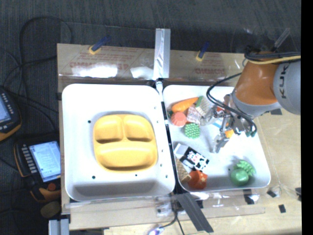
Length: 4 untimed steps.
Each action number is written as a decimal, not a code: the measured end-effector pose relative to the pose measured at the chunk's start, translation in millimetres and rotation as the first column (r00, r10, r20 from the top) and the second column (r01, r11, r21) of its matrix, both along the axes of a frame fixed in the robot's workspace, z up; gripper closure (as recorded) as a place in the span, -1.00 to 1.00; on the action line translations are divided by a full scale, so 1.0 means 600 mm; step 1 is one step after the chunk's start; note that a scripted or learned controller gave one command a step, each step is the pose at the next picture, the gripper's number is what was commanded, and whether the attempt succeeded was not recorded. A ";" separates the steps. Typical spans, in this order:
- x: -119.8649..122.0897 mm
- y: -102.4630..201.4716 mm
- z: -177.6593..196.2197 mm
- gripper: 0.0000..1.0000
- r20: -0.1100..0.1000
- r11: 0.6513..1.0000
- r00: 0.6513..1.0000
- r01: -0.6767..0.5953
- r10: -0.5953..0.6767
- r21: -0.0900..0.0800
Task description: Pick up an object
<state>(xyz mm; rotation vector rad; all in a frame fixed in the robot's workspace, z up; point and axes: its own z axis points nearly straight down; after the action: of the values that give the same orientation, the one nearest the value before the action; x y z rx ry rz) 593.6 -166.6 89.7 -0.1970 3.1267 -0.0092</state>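
My gripper (221, 140) hangs over the middle of the right bin (259, 151), above bare white floor, with nothing visibly in it. To its left lie an orange carrot (185, 104), a pink-red round piece (178, 119), a green dotted ball (192, 130) and a checkered wrapped item (198, 113). A black-and-white patterned block (195, 158) lies lower left of the gripper. Beneath that block sits a red fruit (198, 179). A green leafy toy (241, 173) rests at the bin's lower right.
The left bin (78, 170) holds a yellow divided tray (125, 141). A raised divider (165, 131) separates the two bins. The grey arm with its orange band (259, 84) reaches in from the right over the right bin's far corner. Cables trail near the wrist.
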 end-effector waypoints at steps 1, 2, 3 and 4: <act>0.118 -0.016 -0.002 -1.00 0.000 0.983 0.983 -0.185 0.185 0.001; 0.010 -0.073 -0.001 -1.00 -0.002 0.969 0.969 -0.246 0.246 0.000; 0.016 -0.032 0.000 -1.00 0.002 0.965 0.965 -0.263 0.263 -0.002; -0.016 -0.078 0.000 -1.00 0.002 0.963 0.963 -0.270 0.270 -0.001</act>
<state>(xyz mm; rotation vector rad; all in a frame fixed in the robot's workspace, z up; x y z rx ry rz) 584.3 -213.1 90.0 -0.6204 3.0676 -0.0089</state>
